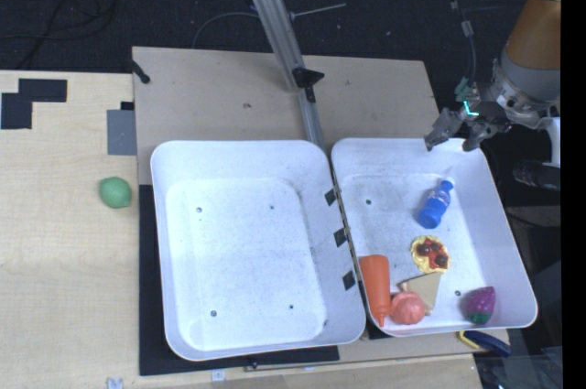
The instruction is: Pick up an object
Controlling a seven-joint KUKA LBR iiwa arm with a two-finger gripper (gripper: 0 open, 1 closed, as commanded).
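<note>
The right bin (494,222) holds several toys. A blue bottle (435,204) lies near its middle, with a yellow and red pizza slice (429,253) just below it. An orange carrot (374,286), a pink ball (408,308), a tan wedge (425,290) and a purple fruit (479,303) lie along the front. My gripper (458,135) hangs over the bin's far right corner, above and apart from the bottle. It is open, with nothing between its fingers.
The left bin (238,241) sits beside the right one, joined by black clips (339,236). A green ball (115,192) rests on the bench to the far left. A slanted aluminium rail (279,21) rises behind the bins.
</note>
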